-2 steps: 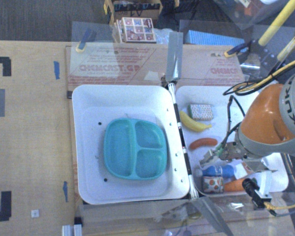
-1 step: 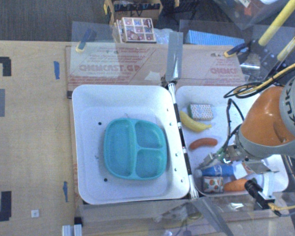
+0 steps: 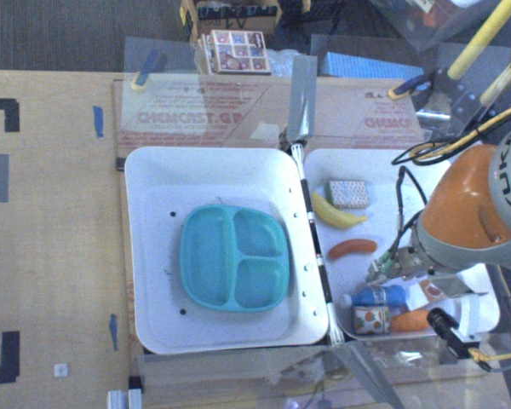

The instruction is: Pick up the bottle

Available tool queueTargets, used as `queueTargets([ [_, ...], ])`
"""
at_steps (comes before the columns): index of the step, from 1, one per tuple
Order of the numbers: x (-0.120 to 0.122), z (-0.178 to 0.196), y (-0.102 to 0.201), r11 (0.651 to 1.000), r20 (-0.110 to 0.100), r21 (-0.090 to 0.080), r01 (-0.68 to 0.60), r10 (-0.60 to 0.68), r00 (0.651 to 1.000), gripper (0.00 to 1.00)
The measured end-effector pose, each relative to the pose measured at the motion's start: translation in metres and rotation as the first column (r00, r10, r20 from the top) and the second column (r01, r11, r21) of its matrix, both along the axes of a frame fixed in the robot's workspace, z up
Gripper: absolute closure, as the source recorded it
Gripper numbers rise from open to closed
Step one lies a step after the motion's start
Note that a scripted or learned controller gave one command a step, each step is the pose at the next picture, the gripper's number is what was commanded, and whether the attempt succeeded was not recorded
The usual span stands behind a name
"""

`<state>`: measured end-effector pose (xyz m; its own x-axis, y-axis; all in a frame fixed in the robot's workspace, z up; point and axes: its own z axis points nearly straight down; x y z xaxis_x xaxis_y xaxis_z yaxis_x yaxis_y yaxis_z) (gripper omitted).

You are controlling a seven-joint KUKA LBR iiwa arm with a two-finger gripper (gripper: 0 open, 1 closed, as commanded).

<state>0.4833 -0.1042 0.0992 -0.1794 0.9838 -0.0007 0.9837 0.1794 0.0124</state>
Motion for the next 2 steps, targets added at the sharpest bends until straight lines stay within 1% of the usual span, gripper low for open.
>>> queueTargets([
  [1, 0.065, 0.086, 0.036, 0.997, -0.011, -0.003, -0.079, 0.079, 0.997, 1.0],
  [2, 0.08, 0.127, 0.02, 0.999, -0.01, -0.003, 0.055, -0.055, 0.998, 1.0],
])
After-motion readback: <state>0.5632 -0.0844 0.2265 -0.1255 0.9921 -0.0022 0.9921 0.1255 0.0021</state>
